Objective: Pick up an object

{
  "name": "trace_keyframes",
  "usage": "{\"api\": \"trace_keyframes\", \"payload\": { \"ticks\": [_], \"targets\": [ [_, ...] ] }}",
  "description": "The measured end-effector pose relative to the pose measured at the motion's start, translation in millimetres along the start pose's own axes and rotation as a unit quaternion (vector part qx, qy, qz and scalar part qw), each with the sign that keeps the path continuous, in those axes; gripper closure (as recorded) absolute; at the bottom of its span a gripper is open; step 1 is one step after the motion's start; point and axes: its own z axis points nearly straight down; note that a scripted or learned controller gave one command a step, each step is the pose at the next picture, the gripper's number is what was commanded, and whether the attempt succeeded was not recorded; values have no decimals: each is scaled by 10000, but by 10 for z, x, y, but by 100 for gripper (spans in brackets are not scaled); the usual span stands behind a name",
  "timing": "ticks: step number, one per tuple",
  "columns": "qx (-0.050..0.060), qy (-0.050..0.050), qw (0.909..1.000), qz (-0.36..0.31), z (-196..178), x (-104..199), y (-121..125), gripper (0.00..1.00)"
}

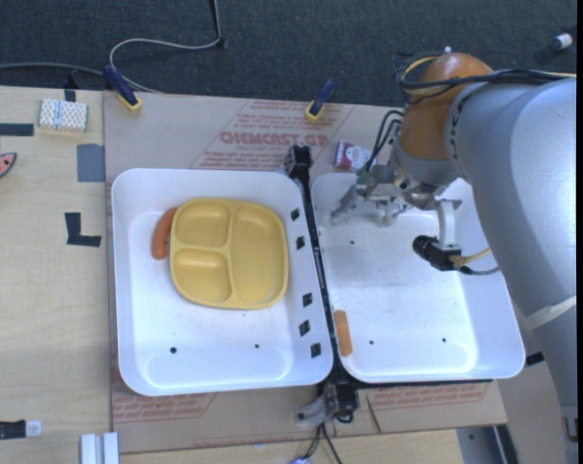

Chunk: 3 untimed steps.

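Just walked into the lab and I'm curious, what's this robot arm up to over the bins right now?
The grey arm reaches in from the right, its tool low over the upper part of the right bin. Nothing shows between its fingers. A small orange piece lies at that bin's left edge. The left bin holds a yellow divided plate with an orange sausage-shaped object against its left side. No pick has happened yet.

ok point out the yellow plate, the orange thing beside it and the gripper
yellow plate (229,251), camera view, on its centre divider
orange thing (160,235), camera view, on its middle
gripper (368,204), camera view, between its fingertips
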Motion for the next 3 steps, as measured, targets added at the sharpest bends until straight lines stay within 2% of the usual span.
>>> {"api": "trace_keyframes", "payload": {
  "ticks": [1, 2, 3],
  "targets": [
    [4, 3, 10000, -3, -94, 4, -1, 100],
    [5, 1, 10000, -2, -93, 4, -1, 0],
    [2, 7, 10000, 1, 96, 4, 70, 0]
  ]
}}
